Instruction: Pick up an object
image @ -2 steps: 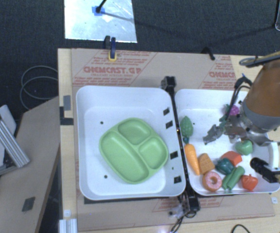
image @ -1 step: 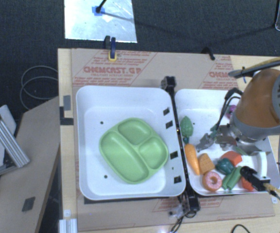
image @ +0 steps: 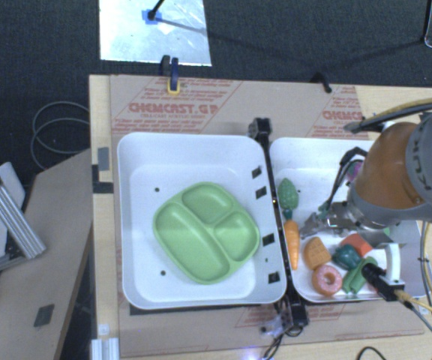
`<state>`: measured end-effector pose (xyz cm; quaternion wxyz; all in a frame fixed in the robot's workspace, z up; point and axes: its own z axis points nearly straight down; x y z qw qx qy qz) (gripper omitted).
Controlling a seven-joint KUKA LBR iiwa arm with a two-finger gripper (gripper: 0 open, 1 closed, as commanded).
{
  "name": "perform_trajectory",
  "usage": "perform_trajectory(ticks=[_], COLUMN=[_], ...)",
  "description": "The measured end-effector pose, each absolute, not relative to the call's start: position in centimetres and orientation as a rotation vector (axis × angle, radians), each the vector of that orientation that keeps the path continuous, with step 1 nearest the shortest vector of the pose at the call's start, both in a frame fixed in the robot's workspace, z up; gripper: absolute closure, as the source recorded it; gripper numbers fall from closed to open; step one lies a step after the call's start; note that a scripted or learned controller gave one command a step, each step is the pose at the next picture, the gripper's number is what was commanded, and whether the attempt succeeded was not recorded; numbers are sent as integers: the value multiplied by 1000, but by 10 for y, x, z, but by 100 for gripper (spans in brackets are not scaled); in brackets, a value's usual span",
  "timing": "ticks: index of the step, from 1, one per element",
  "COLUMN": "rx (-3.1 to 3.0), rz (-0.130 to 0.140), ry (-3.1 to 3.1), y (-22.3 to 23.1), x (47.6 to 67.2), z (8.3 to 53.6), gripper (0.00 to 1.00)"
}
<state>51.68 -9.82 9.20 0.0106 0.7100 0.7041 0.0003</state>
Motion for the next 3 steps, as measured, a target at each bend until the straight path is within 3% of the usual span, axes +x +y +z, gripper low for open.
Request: perform_trajectory(ticks=[1,3], rx=[2217,2212], rz=[4,6], ry=[2212,2221], y=[-93,-106], x=[516,526], z=[101,207], gripper=[100,100])
